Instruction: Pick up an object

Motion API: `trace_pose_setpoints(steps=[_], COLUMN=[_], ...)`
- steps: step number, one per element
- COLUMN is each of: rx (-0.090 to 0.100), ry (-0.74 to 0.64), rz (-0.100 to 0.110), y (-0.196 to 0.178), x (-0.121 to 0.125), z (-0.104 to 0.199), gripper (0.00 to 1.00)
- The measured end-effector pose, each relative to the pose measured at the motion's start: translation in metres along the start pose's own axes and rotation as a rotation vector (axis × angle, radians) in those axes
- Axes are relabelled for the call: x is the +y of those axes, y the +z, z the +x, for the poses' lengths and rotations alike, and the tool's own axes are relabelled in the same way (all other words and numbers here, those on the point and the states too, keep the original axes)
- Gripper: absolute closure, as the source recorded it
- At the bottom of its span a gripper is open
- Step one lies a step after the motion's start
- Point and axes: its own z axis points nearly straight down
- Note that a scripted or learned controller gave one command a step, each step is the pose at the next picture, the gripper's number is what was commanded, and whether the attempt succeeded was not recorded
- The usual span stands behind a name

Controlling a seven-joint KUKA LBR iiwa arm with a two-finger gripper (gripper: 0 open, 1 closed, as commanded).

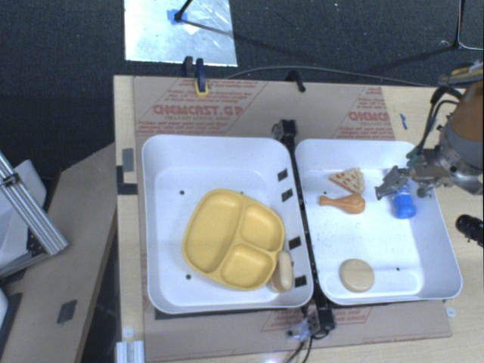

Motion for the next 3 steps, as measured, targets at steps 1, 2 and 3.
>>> trace_pose_setpoints(steps=[1, 2, 3], rx=[-0.002, -0.002, -0.001], ry=[-0.003, -0.001, -0.001], rz=[-0.012, -0.010, -0.008], y=[-0.006, 0.036, 0.097], x=[0.002, 0.001, 0.003], z=[0.000, -0.005, -0.011], gripper=[0.00, 0.00, 0.00])
